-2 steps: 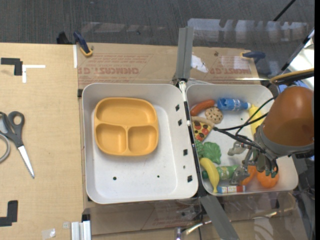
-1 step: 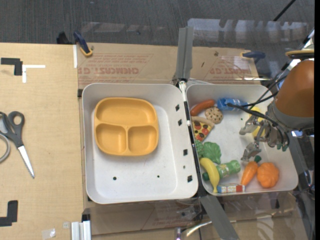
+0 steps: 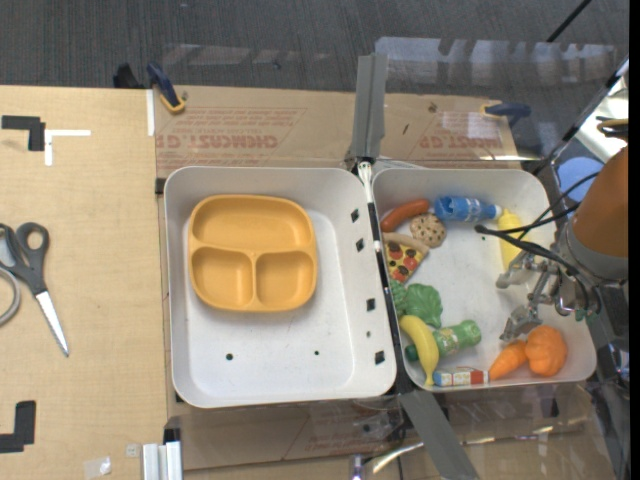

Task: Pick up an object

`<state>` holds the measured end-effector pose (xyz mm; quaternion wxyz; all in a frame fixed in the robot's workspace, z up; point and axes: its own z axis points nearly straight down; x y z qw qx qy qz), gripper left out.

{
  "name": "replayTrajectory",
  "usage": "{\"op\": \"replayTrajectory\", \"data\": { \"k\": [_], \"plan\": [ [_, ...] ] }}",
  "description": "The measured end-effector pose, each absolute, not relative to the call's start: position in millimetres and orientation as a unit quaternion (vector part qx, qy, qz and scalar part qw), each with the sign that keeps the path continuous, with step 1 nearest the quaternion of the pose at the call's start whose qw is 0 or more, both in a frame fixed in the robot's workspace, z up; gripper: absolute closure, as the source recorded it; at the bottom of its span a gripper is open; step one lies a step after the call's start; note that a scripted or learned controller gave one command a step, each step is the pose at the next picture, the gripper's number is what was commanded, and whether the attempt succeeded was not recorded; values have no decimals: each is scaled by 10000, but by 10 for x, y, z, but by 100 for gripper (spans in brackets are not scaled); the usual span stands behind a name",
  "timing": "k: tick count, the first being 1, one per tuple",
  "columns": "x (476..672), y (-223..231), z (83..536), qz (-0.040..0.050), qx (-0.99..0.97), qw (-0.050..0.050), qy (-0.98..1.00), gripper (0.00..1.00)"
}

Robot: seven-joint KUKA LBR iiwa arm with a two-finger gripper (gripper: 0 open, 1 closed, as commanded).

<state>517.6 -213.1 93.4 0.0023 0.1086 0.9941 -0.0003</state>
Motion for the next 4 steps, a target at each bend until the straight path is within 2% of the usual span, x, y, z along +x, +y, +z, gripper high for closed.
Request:
{"op": "replayTrajectory", "data": {
  "k": [1, 2, 3, 4],
  "plan": [
    [4893, -2147, 989, 11, 250, 154, 9996, 0],
    [5924, -1522, 940, 3, 409, 36, 9992, 0],
    [6389, -914, 960, 4, 1113, 47, 9938, 0],
    [6152, -1616, 979, -4, 262, 32, 9997, 0]
  ]
}}
